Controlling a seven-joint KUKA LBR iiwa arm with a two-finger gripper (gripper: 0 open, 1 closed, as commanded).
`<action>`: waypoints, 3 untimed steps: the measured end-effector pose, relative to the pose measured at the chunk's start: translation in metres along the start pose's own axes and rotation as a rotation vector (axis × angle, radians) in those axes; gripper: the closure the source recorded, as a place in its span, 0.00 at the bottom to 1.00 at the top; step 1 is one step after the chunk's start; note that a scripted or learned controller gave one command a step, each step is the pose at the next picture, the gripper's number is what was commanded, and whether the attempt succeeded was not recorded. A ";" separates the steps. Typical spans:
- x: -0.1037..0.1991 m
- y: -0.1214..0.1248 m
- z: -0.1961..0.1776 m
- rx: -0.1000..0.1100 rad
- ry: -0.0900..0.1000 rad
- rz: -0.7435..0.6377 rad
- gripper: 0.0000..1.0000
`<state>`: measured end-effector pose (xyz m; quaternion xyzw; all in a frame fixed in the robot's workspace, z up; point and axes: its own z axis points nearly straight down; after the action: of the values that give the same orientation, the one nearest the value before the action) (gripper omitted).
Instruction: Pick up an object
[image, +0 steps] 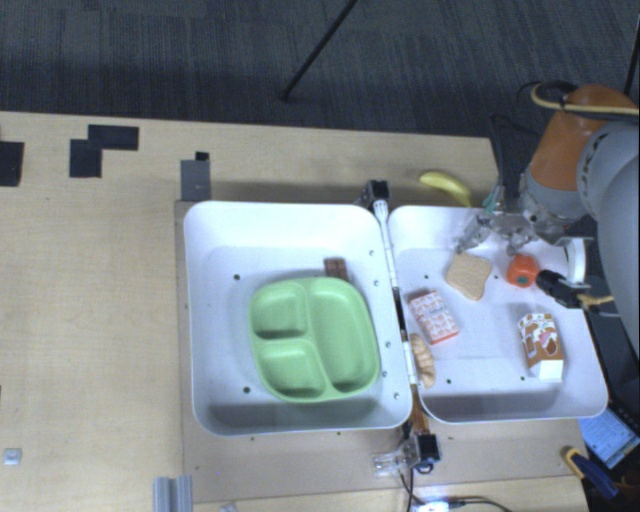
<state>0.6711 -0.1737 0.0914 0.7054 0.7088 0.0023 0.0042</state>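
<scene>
Left bin (215, 300): we see a green divided tray (312, 337) filling it.
Right bin (500, 395): we count a carton (540, 345), a pink packet (433, 317), a tan slice (468, 276) and an orange ball (521, 270) — all lying loose.
Gripper (497, 229): at the bin's far edge — we cannot tell its grip.

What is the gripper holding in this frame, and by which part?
Nothing that can be seen. The gripper hangs over the right bin at its far edge, just above the bread slice, with nothing visible in its grasp.
</scene>
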 end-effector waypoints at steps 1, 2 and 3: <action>0.001 0.002 -0.012 -0.006 0.000 -0.004 1.00; 0.001 0.002 -0.012 -0.005 0.000 -0.005 0.00; 0.035 -0.089 0.005 0.006 0.003 0.003 0.00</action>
<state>0.5816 -0.1391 0.0857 0.7063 0.7079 0.0012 0.0011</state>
